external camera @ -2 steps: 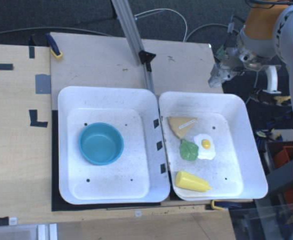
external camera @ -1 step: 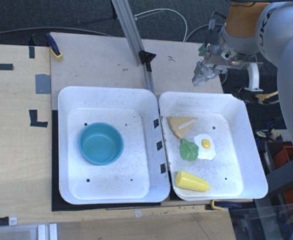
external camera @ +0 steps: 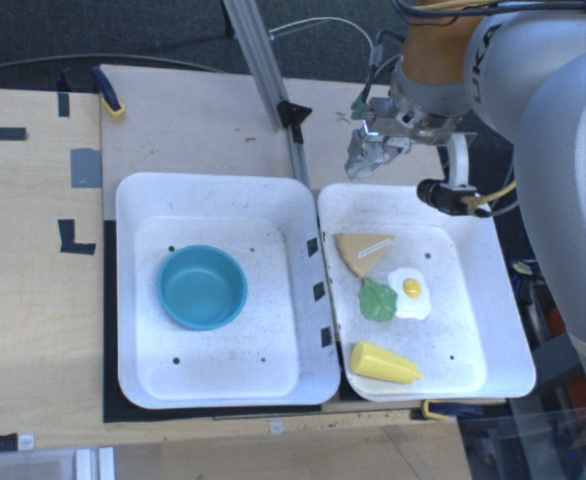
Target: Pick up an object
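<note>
Tool: grey two-finger tool (external camera: 365,164) hangs above the far rim of the right bin; finger state cannot be told.
Right shallow white bin (external camera: 493,298): tan cheese wedge (external camera: 361,252), green leafy piece (external camera: 377,300) touching a fried egg toy (external camera: 410,294), yellow corn-like piece (external camera: 381,364) near the front.
Left shallow white bin (external camera: 138,218): round blue bowl (external camera: 202,287).

A metal pole (external camera: 263,63) is seen slanting across the wooden bench (external camera: 33,268). Dark tape marks (external camera: 68,236) are stuck on the bench's left part, and a blue-and-yellow clamp (external camera: 108,92) is fixed near its far edge.
</note>
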